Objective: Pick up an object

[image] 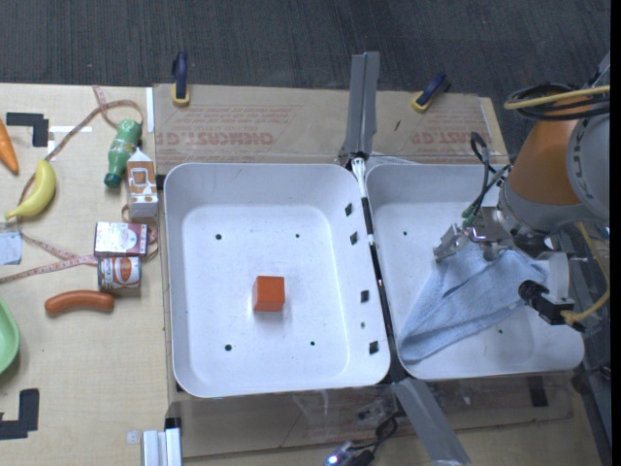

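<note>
**What the slanted view hides or cuts off**

The gripper (468,244) sits low in the right bin (427,187) against the grey cloth (464,297), and its fingertips are too small and cluttered by cables to tell how they stand. The cloth covers much of that bin's floor. The arm (553,168) runs out past the right edge. At the left edge, a green plate (6,336), a carrot (8,149) and a small card (8,249) are each cut off. Labels on the can (120,273) and the small cartons (142,188) beside the left bin (194,289) are too small to read
</note>
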Motion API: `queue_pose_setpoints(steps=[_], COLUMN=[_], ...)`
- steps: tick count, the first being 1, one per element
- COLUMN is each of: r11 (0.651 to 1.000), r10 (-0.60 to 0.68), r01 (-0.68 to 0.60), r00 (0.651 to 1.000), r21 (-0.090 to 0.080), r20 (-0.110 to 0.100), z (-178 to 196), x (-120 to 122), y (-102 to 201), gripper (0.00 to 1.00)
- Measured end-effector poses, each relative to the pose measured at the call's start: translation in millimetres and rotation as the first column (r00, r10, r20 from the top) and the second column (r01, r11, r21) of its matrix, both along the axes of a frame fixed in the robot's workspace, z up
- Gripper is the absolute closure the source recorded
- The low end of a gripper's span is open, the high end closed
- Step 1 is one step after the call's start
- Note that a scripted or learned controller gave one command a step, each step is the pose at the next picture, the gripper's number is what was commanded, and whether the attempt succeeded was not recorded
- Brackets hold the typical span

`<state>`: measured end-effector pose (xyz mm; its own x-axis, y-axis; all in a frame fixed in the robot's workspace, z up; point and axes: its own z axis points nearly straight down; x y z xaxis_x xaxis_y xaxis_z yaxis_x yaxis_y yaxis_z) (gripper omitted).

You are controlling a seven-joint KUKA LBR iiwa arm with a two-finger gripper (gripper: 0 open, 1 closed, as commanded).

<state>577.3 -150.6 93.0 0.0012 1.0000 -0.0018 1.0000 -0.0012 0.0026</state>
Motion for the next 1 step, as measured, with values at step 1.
queue_pose_setpoints(steps=[1], r11=[0.995], r10=[0.102], r01=[-0.102], r00=[0.995], r21=[0.001], r20=[-0.001], z=[-0.3], x=[-47.8], y=[-5.4], gripper=[0.0])
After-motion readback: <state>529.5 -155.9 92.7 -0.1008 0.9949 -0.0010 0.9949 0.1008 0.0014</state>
